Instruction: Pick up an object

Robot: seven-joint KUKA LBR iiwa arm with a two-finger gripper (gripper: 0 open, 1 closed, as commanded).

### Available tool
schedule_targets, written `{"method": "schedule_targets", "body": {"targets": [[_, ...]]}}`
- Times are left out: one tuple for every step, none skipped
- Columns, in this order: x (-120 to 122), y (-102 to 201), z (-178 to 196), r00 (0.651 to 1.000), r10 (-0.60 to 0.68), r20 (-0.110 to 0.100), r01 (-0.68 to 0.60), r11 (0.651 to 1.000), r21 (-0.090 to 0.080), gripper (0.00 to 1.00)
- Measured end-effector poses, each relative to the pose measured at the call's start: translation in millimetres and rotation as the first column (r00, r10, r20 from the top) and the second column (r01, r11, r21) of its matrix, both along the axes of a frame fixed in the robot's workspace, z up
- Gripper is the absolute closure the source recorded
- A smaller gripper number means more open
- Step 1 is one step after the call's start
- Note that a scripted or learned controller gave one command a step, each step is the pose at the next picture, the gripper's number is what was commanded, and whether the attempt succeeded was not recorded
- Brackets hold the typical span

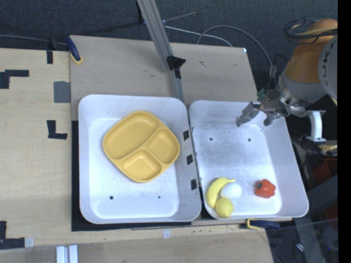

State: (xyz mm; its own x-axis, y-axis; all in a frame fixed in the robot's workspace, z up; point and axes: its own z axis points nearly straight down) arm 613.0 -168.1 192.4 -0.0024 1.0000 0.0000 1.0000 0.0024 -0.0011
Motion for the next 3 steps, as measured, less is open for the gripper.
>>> {"method": "schedule_targets", "body": {"targets": [[0,0,0,1.0,0.0,0.0,0.0,1.0,0.0,0.0],[2,11,-55,1.0,0.0,-0.005,0.0,1.0,0.0,0.0],[1,11,-106,1.0,-0.001,0.0,0.001,1.0,-0.002,0.0]]}}
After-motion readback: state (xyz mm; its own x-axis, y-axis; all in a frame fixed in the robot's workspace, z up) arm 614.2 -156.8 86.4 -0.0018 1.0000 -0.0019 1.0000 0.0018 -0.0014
